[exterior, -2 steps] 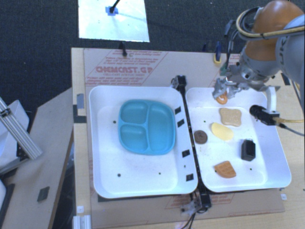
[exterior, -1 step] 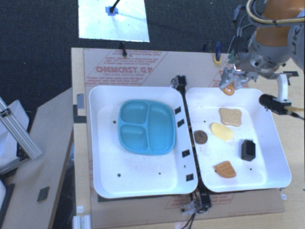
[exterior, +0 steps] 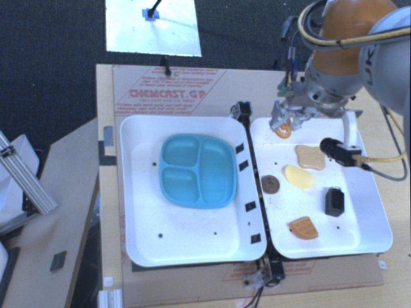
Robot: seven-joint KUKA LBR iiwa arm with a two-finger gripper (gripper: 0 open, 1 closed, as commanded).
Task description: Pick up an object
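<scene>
Nearest, an orange wedge (exterior: 303,228) lies in the right bin (exterior: 376,239); fingers (exterior: 283,122) grip an orange ring (exterior: 283,131).

— Where are we?
— We're in a robotics lab: left of the jaws, two white bins (exterior: 128,172) sit on a board (exterior: 173,92) stamped with a maker's name, and cables (exterior: 385,162) trail off the arm (exterior: 359,37).

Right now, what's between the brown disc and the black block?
In the camera view, a pale yellow oval piece lies between the brown disc and the black block, a bit above their line, touching neither.
</scene>
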